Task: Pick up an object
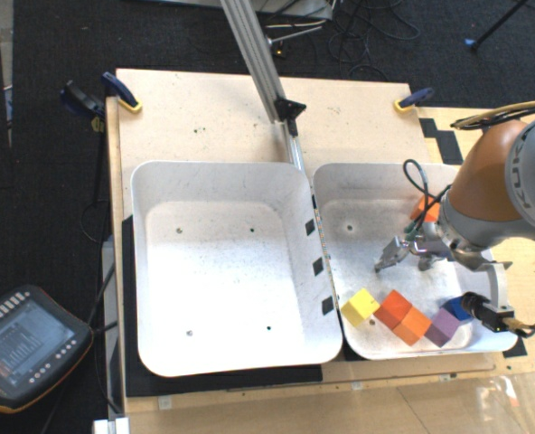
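over the right bin, the tool hangs splayed wide above yellow block, holding nothing.

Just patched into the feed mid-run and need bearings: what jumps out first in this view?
The grey and orange arm reaches in from the right, its claw low over the right bin. Along that bin's near edge sits a row of blocks: yellow, orange, purple and a blue one. The left bin lies beside it.
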Tool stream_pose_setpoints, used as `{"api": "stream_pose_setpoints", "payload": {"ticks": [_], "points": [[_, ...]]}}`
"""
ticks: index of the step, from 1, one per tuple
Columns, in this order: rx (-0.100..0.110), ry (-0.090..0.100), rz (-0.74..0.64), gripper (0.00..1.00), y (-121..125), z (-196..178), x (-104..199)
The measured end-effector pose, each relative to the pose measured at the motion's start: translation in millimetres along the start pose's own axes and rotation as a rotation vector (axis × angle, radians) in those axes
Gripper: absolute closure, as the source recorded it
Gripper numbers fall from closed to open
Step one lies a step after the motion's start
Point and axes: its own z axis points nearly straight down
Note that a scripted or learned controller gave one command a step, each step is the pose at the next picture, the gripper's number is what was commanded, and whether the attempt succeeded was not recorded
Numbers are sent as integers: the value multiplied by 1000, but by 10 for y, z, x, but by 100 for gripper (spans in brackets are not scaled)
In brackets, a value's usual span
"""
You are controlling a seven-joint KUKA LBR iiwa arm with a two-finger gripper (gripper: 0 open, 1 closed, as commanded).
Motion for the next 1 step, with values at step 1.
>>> {"api": "stream_pose_setpoints", "payload": {"ticks": [1], "points": [[-2,0,1,0,2,-12,1]]}}
